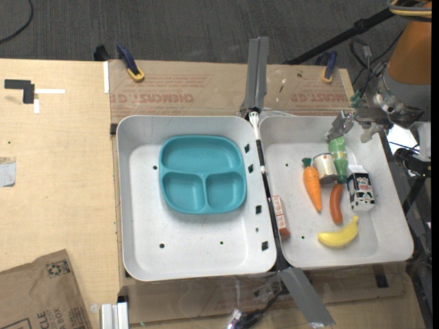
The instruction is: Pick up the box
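A small white carton box with black patches (pixel 361 190) stands in the right bin (pixel 295 245), near its right wall. A slim red and white box (pixel 278 215) lies against that bin's left wall. My gripper (pixel 353 129) hovers over the far right part of the right bin, just above a green bottle (pixel 337 149). Its fingers stand apart, open, with nothing between them. The carton box is a short way in front of the gripper.
Around the carton lie a carrot (pixel 313 187), a tin can (pixel 324 166), a red sausage (pixel 336 203) and a banana (pixel 339 234). A teal divided plate (pixel 203 173) sits in the left bin (pixel 144 252). A grey divider (pixel 257 74) rises between the bins.
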Tool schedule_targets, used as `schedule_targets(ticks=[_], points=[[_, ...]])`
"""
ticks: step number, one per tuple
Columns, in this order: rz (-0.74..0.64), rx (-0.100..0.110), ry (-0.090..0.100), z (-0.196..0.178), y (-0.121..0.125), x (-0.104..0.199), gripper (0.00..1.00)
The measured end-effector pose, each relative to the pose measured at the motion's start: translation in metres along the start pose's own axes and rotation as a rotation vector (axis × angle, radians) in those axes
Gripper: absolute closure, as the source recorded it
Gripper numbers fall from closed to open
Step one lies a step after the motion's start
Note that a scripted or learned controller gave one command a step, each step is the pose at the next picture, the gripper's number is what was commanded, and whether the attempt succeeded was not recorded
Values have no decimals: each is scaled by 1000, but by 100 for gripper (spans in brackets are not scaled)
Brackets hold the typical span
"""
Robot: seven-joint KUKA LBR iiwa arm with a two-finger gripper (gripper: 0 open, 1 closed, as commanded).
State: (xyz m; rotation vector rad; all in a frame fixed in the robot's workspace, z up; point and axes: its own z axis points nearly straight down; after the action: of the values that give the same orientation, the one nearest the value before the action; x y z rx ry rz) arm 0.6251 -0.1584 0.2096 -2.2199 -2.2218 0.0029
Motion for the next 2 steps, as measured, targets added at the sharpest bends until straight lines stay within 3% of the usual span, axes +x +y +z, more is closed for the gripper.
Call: schedule_targets(ticks=[1,2], points=[[207,1,0,101,-56,16,0],[269,0,-2,-122,-81,53,0]])
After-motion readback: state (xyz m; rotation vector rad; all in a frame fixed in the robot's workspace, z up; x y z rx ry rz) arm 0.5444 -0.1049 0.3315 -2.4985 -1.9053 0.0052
